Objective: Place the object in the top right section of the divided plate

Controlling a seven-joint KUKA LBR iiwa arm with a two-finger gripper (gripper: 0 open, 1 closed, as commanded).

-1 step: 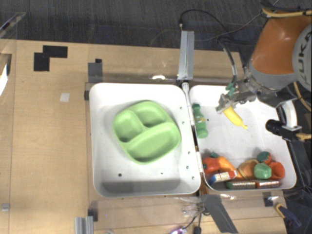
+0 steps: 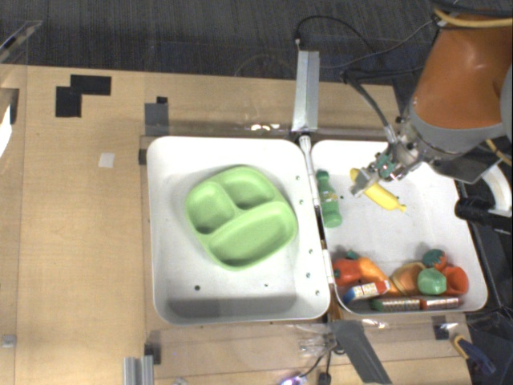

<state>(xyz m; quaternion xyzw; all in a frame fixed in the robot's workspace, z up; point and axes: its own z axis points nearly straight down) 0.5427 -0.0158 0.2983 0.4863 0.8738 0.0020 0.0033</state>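
Progress looks early: we see the tool (image 2: 375, 175) over the yellow banana (image 2: 385, 198), grip impossible to tell, while the green divided plate (image 2: 240, 215) sits well away in the other bin, bare.

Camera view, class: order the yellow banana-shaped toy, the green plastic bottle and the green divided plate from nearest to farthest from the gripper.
1. Yellow banana-shaped toy, right bin, just beside the gripper.
2. Green plastic bottle, right bin's left edge.
3. Green divided plate, left bin.

The grey arm (image 2: 465, 79) reaches in from the right, its pincer (image 2: 377, 175) lowered.
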